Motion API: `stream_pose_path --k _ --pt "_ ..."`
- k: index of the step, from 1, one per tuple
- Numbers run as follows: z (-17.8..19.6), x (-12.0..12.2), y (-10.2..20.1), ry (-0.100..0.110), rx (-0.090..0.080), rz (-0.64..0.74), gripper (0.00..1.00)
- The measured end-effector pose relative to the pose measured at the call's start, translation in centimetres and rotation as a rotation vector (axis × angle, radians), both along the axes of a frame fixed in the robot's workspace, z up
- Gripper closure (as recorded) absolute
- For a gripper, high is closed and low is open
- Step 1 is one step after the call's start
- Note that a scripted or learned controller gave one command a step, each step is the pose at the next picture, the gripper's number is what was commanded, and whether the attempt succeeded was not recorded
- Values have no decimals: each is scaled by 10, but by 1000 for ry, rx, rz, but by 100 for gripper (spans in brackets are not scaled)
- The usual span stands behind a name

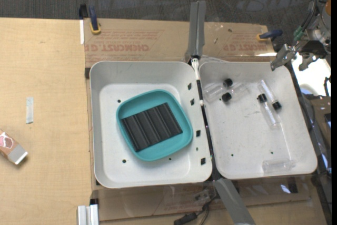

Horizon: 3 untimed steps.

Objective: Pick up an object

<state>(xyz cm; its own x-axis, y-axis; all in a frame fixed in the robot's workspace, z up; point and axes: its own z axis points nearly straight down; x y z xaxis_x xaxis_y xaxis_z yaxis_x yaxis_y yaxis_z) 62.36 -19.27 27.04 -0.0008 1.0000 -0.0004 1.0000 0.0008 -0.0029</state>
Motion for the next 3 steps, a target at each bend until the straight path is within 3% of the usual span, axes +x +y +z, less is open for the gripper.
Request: stream_pose_path --k 1,2,3 --pt "-151 6 86 -1 0 92 0" --pt "-179 -49 86 0 0 73 0" --pt "-171 -50 84 0 0 68 100"
